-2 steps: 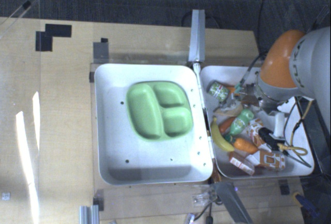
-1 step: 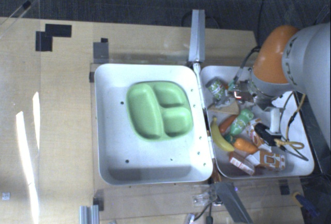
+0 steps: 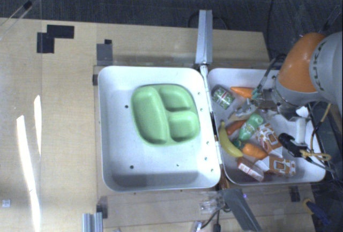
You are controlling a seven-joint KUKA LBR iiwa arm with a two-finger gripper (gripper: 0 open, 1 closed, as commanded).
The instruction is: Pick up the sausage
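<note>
At the near edge of the right bin point(image 3: 316, 176) lie small printed packets point(image 3: 281, 164), with an orange carrot point(image 3: 255, 151) and a banana point(image 3: 227, 143) just behind them; the left bin point(image 3: 110, 134) beside it holds a green divided plate point(image 3: 165, 113). A little farther in, a short reddish-brown piece, which I take for the sausage point(image 3: 234, 127), sits wedged between the banana and a green bottle point(image 3: 251, 126), touching both as far as I can tell. Farther still, the gripper point(image 3: 262, 101) hangs over the clutter, just beyond the bottle and apart from the sausage; whether the claw is spread or pressed together cannot be told here, and nothing shows between it. At the far side lie a green can point(image 3: 222, 97) and a second carrot point(image 3: 242, 91); the orange band point(image 3: 298, 69) of the arm rises at the right.

The step in hand looks like the approach; the grasp is not yet made. The next move calls for shifting nearer and leftward, then descending narrowly, since the crowding neighbours could be caught instead.
</note>
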